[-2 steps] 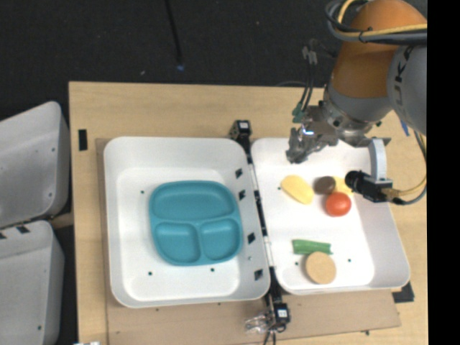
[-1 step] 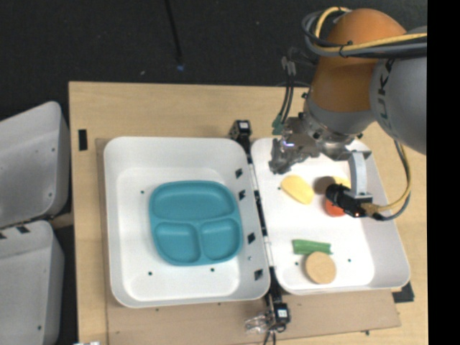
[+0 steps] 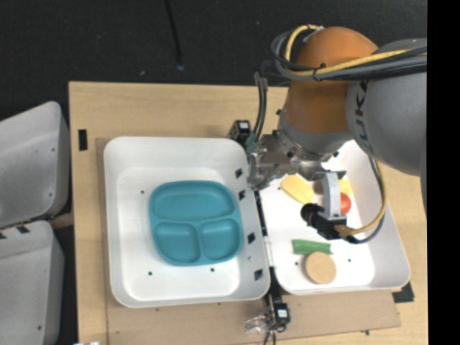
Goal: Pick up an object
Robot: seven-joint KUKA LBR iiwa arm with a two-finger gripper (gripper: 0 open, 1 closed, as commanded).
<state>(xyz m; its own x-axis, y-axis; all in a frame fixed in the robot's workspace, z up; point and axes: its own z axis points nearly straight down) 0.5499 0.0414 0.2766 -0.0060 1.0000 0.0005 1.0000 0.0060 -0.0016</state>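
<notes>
Two white bins sit side by side on the counter. The left bin holds one teal divided plate, three compartments, lying flat about mid-bin. The right bin holds four small items. A yellow piece is near its upper left, partly under the wrist. A red-orange piece is to its right, mostly hidden. A green piece lies lower down. A tan round disc is just below the green piece, touching or nearly so. The arm hangs over the right bin's upper-left corner, close to the wall between the bins. The jaws are down near the yellow piece; can't tell if they're open or closed, and nothing is seen held.
</notes>
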